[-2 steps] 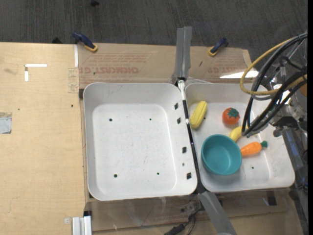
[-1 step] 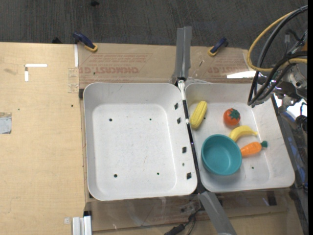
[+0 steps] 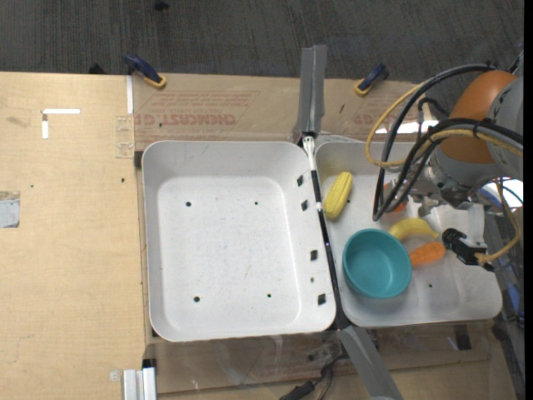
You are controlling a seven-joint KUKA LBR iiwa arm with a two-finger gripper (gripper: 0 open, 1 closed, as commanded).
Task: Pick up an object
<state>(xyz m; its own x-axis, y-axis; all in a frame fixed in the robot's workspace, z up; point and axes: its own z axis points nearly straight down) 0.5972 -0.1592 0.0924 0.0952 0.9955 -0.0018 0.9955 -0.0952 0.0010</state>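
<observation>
The right bin (image 3: 466, 307) holds a yellow corn cob (image 3: 337, 194) near its back left, a teal bowl (image 3: 377, 262) at the front, a yellow banana-shaped piece (image 3: 411, 228) and an orange carrot (image 3: 427, 254) just right of the bowl. My gripper (image 3: 430, 208) hangs low over the right half of this bin, directly above the yellow piece and close behind the carrot. Cables and the wrist cover its tips. I see nothing held between them.
The left bin (image 3: 158, 240) sits beside the right one, with a grey divider post (image 3: 312, 90) rising at their shared back corner. Two clamps (image 3: 146, 71) (image 3: 371, 78) hold cardboard behind the bins. Looping black and yellow cables (image 3: 400, 132) hang around the wrist.
</observation>
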